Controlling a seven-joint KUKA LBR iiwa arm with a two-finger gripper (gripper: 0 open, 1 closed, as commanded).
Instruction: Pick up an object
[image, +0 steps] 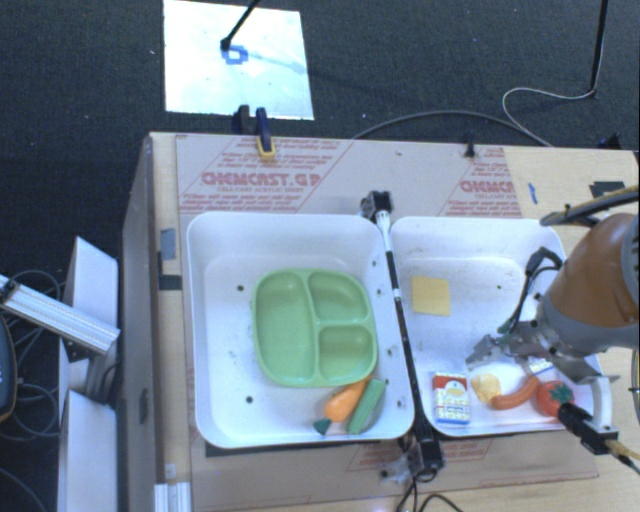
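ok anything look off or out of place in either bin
Nothing looks spilled or broken. The one mild oddity: the green divided plate in the left bin holds nothing, while the toy carrot and green vegetable lie beside it against the bin's near wall. The right bin's items sit loosely scattered.

You are looking at a robotics lab. The worktop (330, 175) is a panel still in its printed protective film, set over dark carpet (70, 90). Two white bins (200, 300) sit side by side on it, cables (545, 100) trail across the floor, and an aluminium rail (55, 315) stands at the left.
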